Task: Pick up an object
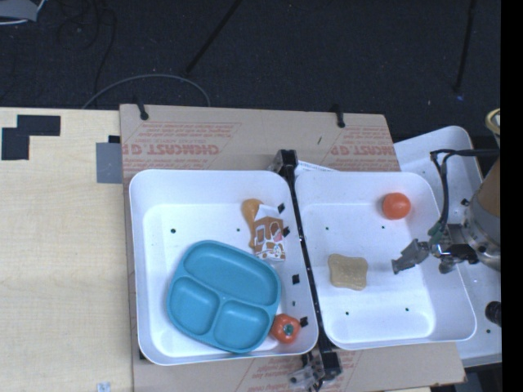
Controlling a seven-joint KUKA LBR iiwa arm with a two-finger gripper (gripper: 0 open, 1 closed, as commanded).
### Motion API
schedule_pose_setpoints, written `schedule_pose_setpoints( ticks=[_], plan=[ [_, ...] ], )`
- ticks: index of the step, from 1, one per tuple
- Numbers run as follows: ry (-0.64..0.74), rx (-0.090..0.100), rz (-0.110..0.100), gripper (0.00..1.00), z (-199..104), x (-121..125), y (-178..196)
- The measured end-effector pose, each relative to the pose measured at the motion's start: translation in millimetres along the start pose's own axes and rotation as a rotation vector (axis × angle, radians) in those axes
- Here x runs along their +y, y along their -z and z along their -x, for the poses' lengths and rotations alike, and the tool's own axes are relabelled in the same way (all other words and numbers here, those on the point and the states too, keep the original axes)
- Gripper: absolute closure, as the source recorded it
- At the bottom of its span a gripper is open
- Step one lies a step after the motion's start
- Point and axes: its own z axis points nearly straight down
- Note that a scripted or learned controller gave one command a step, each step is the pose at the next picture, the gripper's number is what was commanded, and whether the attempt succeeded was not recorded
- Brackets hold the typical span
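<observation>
End effector (409,260) hovers low at 3 o'clock in the right bin (384,333); grip state can't be told. Tan sponge (348,272) lies near, at its 9 o'clock. Orange ball (396,206) at 12. Left bin (151,219): blue divided plate (222,295), small tomato (285,328), snack packet (268,239).

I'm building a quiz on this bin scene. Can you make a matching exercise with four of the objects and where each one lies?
Things:
1. blue tray
2. orange ball
3. tan sponge
4. tomato

Places:
A. right bin, far corner
B. left bin, near right corner, beside the tray
C. right bin, middle of the floor
D. left bin, covering much of the floor

Pairs: 1-D, 2-A, 3-C, 4-B
</observation>
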Motion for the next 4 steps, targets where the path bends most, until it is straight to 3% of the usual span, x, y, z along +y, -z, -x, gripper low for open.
schedule_pose_setpoints(
  ticks=[1, 2, 3, 4],
  plan=[
    [0.003, -0.003, 0.011, 0.00, 0.0, 2.4, 5.2],
    [0.003, 0.000, 0.005, 0.00, 4.0, 11.4, -48.5],
    [0.003, 0.002, 0.004, 0.00, -1.9, 2.2, -106.3],
    [0.002, -0.001, 0.009, 0.00, -2.7, 2.2, -137.7]
  ],
)
